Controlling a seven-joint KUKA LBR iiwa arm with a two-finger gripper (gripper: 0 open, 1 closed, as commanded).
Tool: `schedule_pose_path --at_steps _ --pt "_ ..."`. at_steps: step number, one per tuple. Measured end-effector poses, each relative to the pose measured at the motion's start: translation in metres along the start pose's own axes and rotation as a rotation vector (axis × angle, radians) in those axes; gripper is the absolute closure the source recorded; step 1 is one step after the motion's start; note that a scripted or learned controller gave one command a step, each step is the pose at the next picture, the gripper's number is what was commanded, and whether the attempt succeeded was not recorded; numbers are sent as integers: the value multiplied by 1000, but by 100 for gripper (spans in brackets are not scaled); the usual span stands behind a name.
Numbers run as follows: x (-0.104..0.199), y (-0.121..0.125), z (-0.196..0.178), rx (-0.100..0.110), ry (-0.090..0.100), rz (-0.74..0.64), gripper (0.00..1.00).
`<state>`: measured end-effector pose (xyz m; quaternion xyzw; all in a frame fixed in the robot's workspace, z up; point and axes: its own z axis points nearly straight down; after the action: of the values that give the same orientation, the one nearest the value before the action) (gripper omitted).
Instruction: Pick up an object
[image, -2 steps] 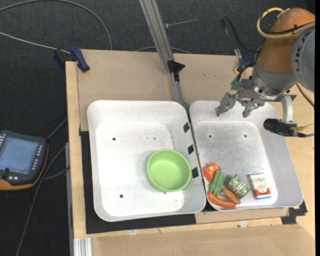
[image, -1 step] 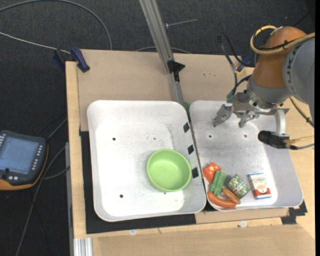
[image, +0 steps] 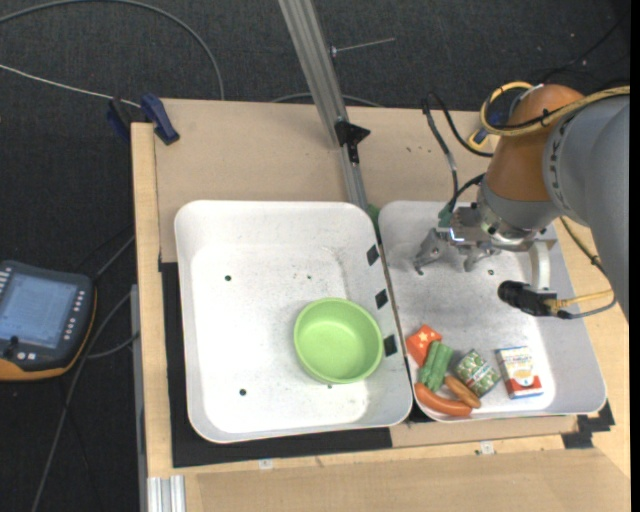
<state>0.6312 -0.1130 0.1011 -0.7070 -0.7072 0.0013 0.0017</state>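
A grey robot arm with an orange band reaches in from the right over the right bin (image: 570, 330), one of two shallow white bins that sit side by side on a wooden bench. The gripper (image: 455, 258) hangs over the far part of that bin, above bare floor, with its two fingers (image: 428, 255) spread apart and nothing between them. All the loose things in the right bin lie along its near edge, well apart from the gripper: a cluster of toy food (image: 445, 375) in red, green and orange at the near left corner, with a small printed packet (image: 478, 371) touching it, and a small carton (image: 519, 372) just beside that, standing a little clear of the rest. In the left bin (image: 200, 330), across the shared wall from the cluster, sits a green bowl (image: 338, 340). Nothing is picked up yet; the step in hand looks like choosing a target and moving over it. To do it well, the gripper would likely need to travel toward the near edge of the right bin and come down with fingers wide. The carton seems the safest pick, since it stands apart; the cluster is crowded and close to the wall, where a finger could catch.
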Motion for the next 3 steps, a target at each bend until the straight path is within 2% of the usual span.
schedule_pose_path --at_steps 1,3 --pt "0 2 -14 -6 0 0 100" --pt "-4 6 -101 -9 -1 0 100"
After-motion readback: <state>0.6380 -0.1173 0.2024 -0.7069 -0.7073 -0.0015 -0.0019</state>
